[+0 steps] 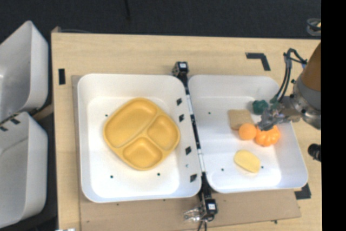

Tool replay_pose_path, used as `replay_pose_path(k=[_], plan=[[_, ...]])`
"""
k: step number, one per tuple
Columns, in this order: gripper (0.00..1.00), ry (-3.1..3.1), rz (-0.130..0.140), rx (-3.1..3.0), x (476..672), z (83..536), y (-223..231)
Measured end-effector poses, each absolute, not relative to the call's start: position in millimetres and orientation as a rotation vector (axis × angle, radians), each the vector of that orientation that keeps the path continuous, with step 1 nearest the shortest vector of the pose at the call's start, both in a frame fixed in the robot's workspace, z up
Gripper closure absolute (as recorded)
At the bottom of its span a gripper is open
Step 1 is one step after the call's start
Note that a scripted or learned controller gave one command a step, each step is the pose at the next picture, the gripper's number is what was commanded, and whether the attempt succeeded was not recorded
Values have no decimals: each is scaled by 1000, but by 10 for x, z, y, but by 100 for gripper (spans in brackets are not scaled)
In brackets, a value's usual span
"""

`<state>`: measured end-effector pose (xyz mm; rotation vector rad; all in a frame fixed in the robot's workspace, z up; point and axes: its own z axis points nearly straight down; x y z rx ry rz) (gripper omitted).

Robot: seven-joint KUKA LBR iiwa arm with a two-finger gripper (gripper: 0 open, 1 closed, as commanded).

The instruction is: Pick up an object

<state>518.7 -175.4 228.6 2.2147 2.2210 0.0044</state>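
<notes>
My tool (pixel 268 119) sits low in the right bin (pixel 216 94), directly above the orange pumpkin-like toy (pixel 267 138), which lies just toward the near edge beside an orange ball (pixel 247 132). I cannot tell its state.

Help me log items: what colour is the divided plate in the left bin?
Yellow plate, camera view.

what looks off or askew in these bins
Little stands out. The yellow tray lies turned at an angle to the left bin's walls. In the right bin, the small items crowd together under the gripper; the yellow piece lies apart. Nothing looks spilled or broken.
</notes>
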Motion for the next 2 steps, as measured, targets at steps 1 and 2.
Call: replay_pose_path(k=[1,2], plan=[[100,2228,5,2212,5313,2409,-1246],[100,2229,3,2212,5537,2343,-700]])
